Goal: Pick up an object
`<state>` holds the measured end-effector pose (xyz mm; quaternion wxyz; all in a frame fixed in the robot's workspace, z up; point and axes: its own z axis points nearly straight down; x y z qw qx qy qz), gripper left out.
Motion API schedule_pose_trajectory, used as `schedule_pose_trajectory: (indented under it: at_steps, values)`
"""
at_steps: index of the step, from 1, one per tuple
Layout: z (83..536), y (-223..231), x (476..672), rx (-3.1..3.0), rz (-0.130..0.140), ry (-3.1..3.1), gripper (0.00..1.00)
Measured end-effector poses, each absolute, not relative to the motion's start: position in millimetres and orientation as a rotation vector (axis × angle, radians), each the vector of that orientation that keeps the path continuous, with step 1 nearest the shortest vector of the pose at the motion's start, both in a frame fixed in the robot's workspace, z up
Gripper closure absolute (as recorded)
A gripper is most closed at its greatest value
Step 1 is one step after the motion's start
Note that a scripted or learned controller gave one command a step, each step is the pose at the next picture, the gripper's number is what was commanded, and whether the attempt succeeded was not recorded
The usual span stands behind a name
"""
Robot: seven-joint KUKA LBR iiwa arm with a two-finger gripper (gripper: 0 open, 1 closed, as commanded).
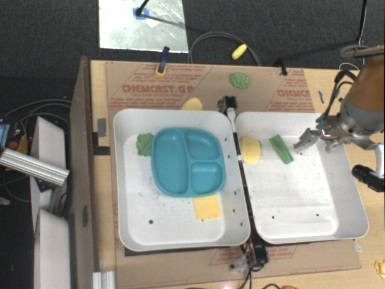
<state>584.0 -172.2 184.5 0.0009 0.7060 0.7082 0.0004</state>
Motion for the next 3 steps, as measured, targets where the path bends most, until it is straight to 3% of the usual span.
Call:
schedule_pose_trajectory:
  at_steps: [1,2,3]
  values:
    - [97,-155,614.8,2.215,-0.001,2.231,0.00]
    - [85,-134,649.4,2.211,0.006,2.228,0.00]
    - [96,-136,649.2,2.209,0.006,2.227,1.00]
